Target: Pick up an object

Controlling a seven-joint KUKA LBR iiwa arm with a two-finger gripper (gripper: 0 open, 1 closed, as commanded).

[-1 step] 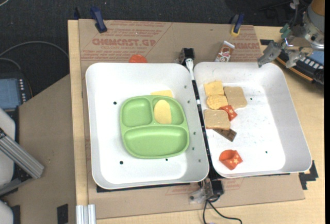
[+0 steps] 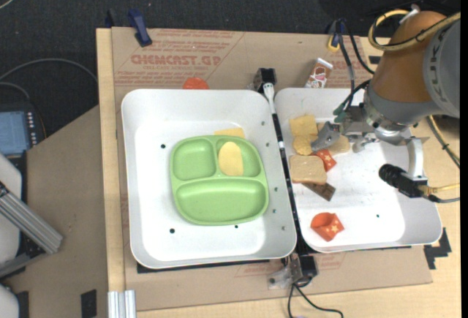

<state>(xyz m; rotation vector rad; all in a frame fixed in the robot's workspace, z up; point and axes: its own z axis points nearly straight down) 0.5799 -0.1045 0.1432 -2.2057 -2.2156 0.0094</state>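
Landmark: right bin, white, shallow, touching the left bin along their shared wall.

Item 1, nearest the camera: red toy piece, low in the right bin, just inside its near wall; blocky, no clear long axis. Bare white floor lies open to its right.

Item 2: tan bread-like block, against the right bin's left wall, long axis roughly across the bin; a dark brown strip touches its lower right corner, slanting down to the right.

Item 3: small red piece, just above the block's right end.

Item 4: yellow pieces, at the right bin's far left corner.

Gripper: over the bin's far left part, fingers parted, nothing between them; tips just above the small red piece. Arm enters from the right, orange band bent down toward the wrist.

Left bin: green divided plate, a yellow oval in its upper right compartment.
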